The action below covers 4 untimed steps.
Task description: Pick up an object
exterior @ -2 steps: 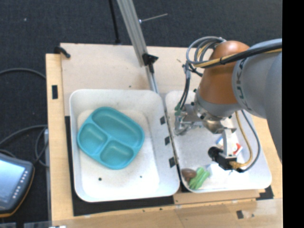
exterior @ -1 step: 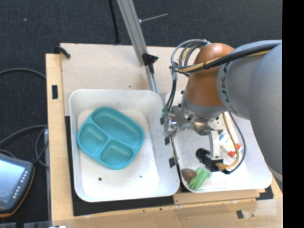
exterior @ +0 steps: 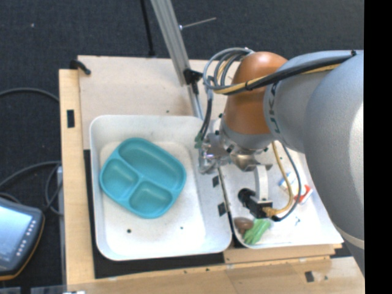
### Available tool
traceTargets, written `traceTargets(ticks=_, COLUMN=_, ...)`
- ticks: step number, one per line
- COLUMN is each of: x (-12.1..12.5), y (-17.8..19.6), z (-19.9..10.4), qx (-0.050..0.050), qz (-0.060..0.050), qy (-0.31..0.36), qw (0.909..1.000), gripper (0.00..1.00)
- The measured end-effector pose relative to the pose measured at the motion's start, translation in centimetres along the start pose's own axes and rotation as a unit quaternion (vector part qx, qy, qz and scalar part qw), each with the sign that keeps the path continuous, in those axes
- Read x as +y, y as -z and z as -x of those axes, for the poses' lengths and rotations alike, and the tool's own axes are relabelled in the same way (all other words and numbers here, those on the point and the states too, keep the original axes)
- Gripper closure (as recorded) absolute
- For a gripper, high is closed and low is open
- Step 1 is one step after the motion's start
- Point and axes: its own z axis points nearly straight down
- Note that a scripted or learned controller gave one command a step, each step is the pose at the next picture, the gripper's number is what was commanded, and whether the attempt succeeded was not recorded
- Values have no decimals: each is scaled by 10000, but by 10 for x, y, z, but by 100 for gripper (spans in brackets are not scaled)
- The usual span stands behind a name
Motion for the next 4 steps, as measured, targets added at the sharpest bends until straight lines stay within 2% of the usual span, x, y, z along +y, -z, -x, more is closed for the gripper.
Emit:
traceTargets(ticks=1, x=0, y=0, z=2, qx=-3, qz=-3, qy=-15, qw=10000, gripper=0)
traceTargets(ticks=2, x=0, y=11, z=2, qx=-1, qz=1, qy=3, qw=10000, gripper=100)
traceTargets(ticks=3, x=-19, y=0, z=-15, qx=-6, qz=-8, qy=-4, qw=10000, gripper=100)
traceTargets(ticks=4, x=-17, y=11, z=-14, qx=-1, qz=8, qy=1, qw=10000, gripper=100)
